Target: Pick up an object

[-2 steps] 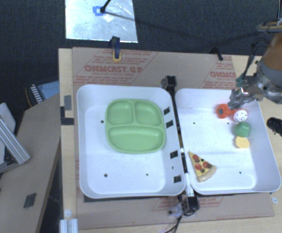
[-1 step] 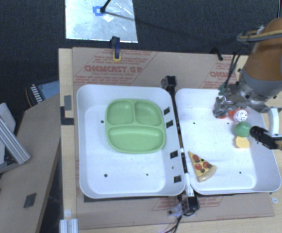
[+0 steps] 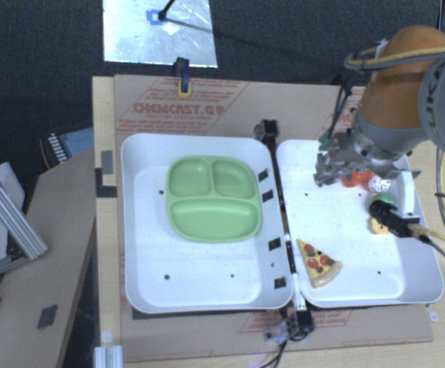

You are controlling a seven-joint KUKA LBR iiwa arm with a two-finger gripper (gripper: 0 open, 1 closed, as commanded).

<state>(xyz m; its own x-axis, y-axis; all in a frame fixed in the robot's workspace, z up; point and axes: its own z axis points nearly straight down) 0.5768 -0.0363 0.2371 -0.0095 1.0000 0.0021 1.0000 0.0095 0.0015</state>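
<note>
Left bin (image 3: pixel 142 228): green divided plate (image 3: pixel 212 199) lying flat near the middle. Right bin (image 3: pixel 345 282): toy pizza slice (image 3: pixel 319 262) near the front-left corner, well apart from the arm. Gripper (image 3: pixel 331 169) is down in the back part of that bin, can't tell its finger state. Orange-red object (image 3: pixel 355 179) just beside it, partly hidden; green-and-yellow pieces (image 3: pixel 381 209) near the right wall.

Both bins (image 3: pixel 142 282) are plain white. The left one has a pale green divided plate (image 3: pixel 212 199); the right has a toy pizza slice (image 3: pixel 319 263), tan crust with red dots. Arm (image 3: pixel 406 83) is grey and orange, and there's something small and orange (image 3: pixel 355 179) beside it.
</note>
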